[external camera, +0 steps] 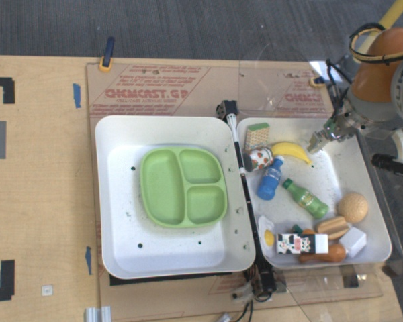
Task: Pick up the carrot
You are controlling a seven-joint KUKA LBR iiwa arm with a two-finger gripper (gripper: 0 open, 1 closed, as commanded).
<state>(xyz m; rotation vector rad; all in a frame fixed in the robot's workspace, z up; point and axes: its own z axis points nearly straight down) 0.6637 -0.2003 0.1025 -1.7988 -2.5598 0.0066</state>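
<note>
The tool (320,139) hangs over the far right part of the right bin (373,180), at the end of the grey arm (379,79) with its orange band. Whether the tool is open or closed cannot be told at this size; nothing is seen between its tips.

Just to the tool's left lies a banana (290,151), nearly touching it. Further left of the tool sit a small waffle-patterned block (258,135) and a red-and-white can (260,157). Nearer the camera than the tool and to its left lies a blue bottle (270,180), and beside that a green bottle (306,198).

The carrot (326,253) lies well apart from the tool, at the near edge of the right bin, orange and lengthwise along the bin wall. A black-and-white carton (301,244) rests just against it on the far side. A hot dog bun (332,227) and a round tan ball (353,207) lie between the carrot and the tool.

Far to the tool's left, the left bin (114,180) holds a green divided plate (185,186). Both bins rest on the tabletop (40,180).
</note>
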